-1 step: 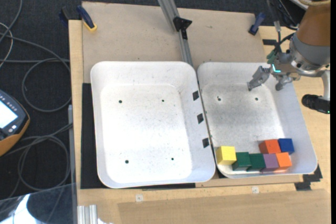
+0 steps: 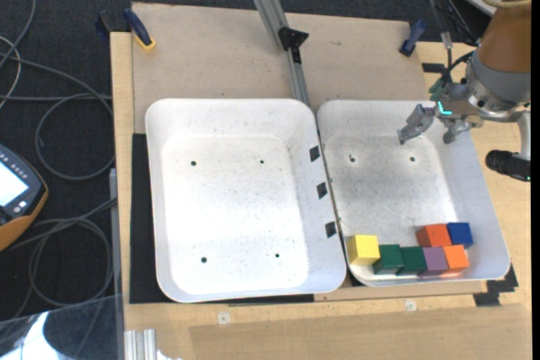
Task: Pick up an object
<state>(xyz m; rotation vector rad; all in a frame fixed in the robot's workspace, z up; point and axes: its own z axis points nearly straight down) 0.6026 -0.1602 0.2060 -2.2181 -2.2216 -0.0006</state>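
Note:
Several small blocks lie along the near edge of the right bin (image 2: 472, 181): a yellow block (image 2: 364, 248), two green blocks (image 2: 401, 258), a purple block (image 2: 435, 260), two orange blocks (image 2: 447, 247) and a blue block (image 2: 460, 233). My gripper (image 2: 431, 127) hangs over the far right part of that bin, well away from the blocks. Its two grey fingers are spread apart with nothing between them.
The left bin (image 2: 160, 139) sits beside the right one, with small black clips (image 2: 321, 190) on the shared rim. A slanted metal pole (image 2: 270, 4) rises from behind the bins. Blue clamps (image 2: 139, 29) hold the board's far corners. Cables lie on the floor at left.

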